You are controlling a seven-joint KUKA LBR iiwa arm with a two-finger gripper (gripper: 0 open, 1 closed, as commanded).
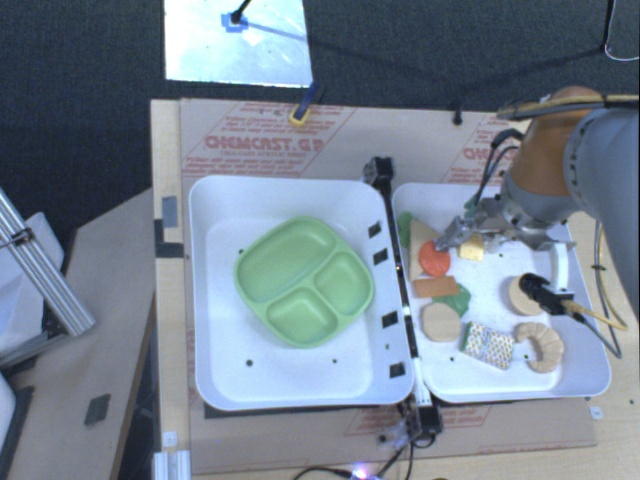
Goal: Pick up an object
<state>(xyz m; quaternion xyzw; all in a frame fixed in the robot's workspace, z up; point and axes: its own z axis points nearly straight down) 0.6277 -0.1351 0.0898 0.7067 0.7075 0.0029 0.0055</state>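
Observation:
My gripper (pixel 456 236) hangs low over the back of the right bin (pixel 590 373), reaching in from the right. Just below and to the left of it lies a red round piece (pixel 433 259), and a small yellow block (pixel 471 252) sits right beside it. A tan wedge (pixel 421 236) and a green piece (pixel 404 227) lie to its left by the bin wall. Farther forward are an orange sausage shape (pixel 435 287), a tan disc (pixel 440 322), a patterned pouch (pixel 488 345), a croissant (pixel 541 347) and a pale wooden round (pixel 520 297).
The left bin (pixel 215 368) holds a green divided plate (pixel 304 281). A black-clipped divider (pixel 393 268) runs between the two bins. A shiny square sheet (pixel 238 28) lies on the dark floor behind the bench.

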